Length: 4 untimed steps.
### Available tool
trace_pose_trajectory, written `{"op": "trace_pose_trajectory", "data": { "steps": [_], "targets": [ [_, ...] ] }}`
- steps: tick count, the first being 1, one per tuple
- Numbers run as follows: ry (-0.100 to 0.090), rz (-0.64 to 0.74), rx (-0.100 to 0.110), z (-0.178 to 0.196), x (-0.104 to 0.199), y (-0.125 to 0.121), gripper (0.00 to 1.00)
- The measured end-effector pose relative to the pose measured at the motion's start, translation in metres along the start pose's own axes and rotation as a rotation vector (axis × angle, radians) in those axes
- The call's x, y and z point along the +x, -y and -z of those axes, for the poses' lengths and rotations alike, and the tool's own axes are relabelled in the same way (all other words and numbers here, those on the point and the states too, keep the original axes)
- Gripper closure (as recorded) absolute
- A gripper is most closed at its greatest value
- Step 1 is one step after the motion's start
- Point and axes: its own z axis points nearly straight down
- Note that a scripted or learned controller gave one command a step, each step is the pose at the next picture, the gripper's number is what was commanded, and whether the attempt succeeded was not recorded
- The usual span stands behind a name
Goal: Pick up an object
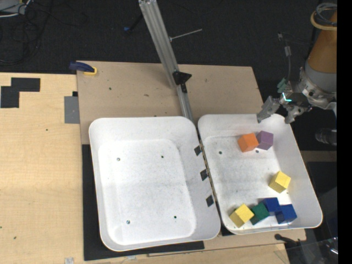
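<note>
On the wooden surface (pixel 137 92), the right bin (pixel 308 202) holds the blocks, and the hand (pixel 279 112), fingers spread and empty, hovers above its far rim, seemingly approaching; next it must descend over the orange block (pixel 247 142).

2 bins side by side on the table (pixel 137 87), touching along the middle. In the right bin (pixel 308 180): 2 blocks (pixel 256 142) touching near the far wall, 1 block (pixel 280 181) toward the right wall, a cluster of 4 (pixel 264 212) at the near edge.
</note>
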Motion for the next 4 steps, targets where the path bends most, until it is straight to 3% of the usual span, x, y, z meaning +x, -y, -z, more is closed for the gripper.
{"op": "trace_pose_trajectory", "data": {
  "steps": [1,3,4],
  "targets": [
    [0.002,0.003,-0.004,0.003,0.000,-0.001,0.00],
    [0.000,0.004,0.001,-0.108,0.008,0.004,0.00],
    [0.006,0.001,-0.022,-0.135,0.007,-0.001,0.00]
  ]
}}
